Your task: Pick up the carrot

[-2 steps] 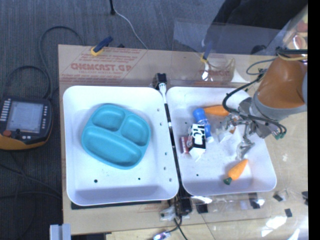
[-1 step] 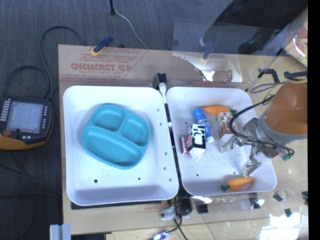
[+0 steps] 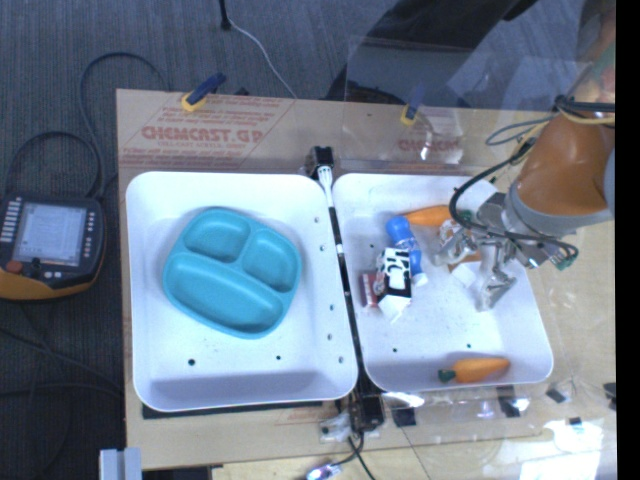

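On the floor at the far left lies a pendant, out of the way, its cable looping off at 12 o'clock. The left bin holds a blue plate lying flat in its middle, likely just parked there, since the task has no use for it. In the right bin a bottle lies on its side left of centre, blue cap toward 12 o'clock. Just beyond the cap, toward 1 o'clock, is an orange piece whose right end is cut off behind cables, so I can't name it. The gripper hangs over the bin's right half, at 3 o'clock from the bottle, tangled in wire and glare; whether the claw is wide or narrow I cannot tell, and I see nothing in it. The carrot lies against the near wall, at 6 o'clock from the gripper and well apart from it, green end toward 9 o'clock. It looks free to take, though that wall may crowd a grasp.
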`<state>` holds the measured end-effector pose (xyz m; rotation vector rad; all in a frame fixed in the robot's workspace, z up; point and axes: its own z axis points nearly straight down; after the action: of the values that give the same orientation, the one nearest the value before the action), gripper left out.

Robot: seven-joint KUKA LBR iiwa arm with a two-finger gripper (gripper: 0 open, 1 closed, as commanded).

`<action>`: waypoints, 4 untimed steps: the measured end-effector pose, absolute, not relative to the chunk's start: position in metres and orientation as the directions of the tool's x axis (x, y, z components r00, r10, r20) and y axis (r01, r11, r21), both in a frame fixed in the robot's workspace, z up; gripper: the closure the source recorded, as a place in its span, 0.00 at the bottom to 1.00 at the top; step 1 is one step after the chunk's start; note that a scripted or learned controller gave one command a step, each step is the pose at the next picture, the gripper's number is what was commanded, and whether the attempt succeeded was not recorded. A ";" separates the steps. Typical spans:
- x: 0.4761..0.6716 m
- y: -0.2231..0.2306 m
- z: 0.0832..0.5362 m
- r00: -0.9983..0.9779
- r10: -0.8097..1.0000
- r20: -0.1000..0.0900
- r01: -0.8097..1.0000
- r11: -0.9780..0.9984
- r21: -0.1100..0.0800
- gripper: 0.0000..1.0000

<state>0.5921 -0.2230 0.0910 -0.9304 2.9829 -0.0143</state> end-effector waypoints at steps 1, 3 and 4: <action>0.654 -0.223 0.118 -0.778 -0.628 -0.008 -0.628 0.778 -0.008 0.00; 0.671 -0.215 0.134 -0.470 -0.882 -0.006 -0.882 0.471 -0.012 0.00; 0.661 -0.182 0.091 -0.751 -0.660 -0.009 -0.660 0.752 -0.011 0.00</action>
<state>0.6608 -0.1818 0.0911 -1.1029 2.9284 -0.0105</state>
